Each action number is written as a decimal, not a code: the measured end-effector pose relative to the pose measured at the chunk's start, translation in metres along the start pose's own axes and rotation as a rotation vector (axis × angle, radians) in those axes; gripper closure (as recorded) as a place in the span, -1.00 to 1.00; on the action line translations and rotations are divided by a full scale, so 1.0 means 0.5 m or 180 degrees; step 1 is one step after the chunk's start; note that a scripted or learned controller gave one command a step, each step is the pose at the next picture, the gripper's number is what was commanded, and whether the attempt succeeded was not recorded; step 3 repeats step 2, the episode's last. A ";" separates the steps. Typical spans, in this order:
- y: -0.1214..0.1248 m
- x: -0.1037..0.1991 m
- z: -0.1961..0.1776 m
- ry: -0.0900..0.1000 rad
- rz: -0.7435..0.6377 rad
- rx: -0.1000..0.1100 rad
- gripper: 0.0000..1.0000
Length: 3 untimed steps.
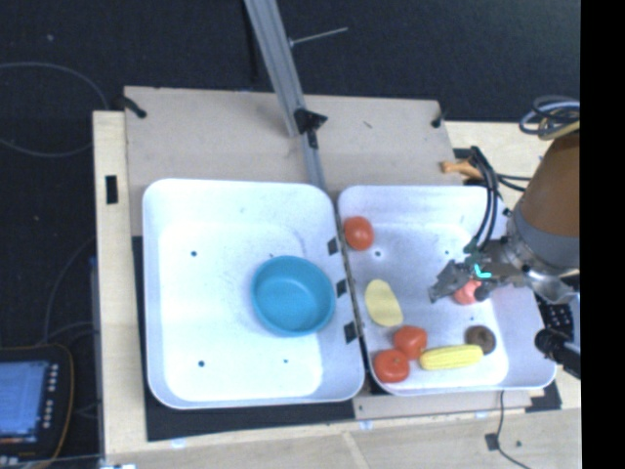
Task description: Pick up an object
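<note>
In the right bin (pixel 420 203) we saw the gripper (pixel 459 286) low over the floor, its fingers pinching a small red object (pixel 468 294). Nearby lay a yellow lemon-like piece (pixel 383 303), two red tomatoes (pixel 400 352), a corn cob (pixel 450 358), a brown piece (pixel 479 337) and an orange ball (pixel 358 232). A blue bowl (pixel 292 295) sat in the left bin (pixel 195 223).

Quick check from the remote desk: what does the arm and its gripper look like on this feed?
The arm has an orange band above a grey wrist, with black cables looping beside it. The gripper is dark grey metal, with a small cyan light glowing at its base.
</note>
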<state>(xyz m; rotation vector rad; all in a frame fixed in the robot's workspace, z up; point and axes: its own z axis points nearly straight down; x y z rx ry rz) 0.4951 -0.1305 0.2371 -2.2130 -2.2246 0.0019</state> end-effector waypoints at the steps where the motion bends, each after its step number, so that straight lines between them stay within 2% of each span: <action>1: 0.002 0.000 -0.004 -0.0002 -0.0001 -0.0015 -1.00; 2: -0.010 0.002 0.087 -0.0007 0.0018 0.0004 -1.00; 3: -0.010 0.002 0.087 -0.0007 0.0018 0.0004 -1.00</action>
